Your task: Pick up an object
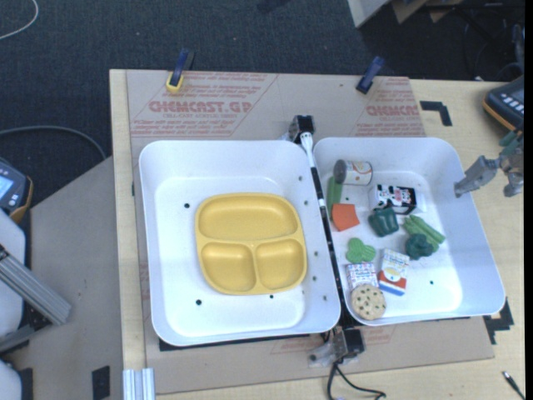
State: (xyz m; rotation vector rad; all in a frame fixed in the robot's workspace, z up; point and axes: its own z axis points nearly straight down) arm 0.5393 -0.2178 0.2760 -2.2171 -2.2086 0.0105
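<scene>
Where the two white bins meet, at the tabletop (pixel 125 223) centre:
Left bin (pixel 162 169): yellow divided plate (pixel 251 242), three compartments, nothing in them.
Right bin (pixel 466 248): orange block (pixel 345 217), green pepper (pixel 384 221), green broccoli (pixel 420 245), cookie (pixel 368 302), small cartons (pixel 393 272), black-and-white pack (pixel 394 197).
Tool (pixel 485 173): at right bin's far edge, above rim; released or clenched, cannot tell.

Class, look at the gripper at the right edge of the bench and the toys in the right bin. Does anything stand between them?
Nothing visible does. The gripper is at the right rim of the right bin, and bare white floor lies between it and the nearest toys, the black-and-white carton and the green pieces.
</scene>
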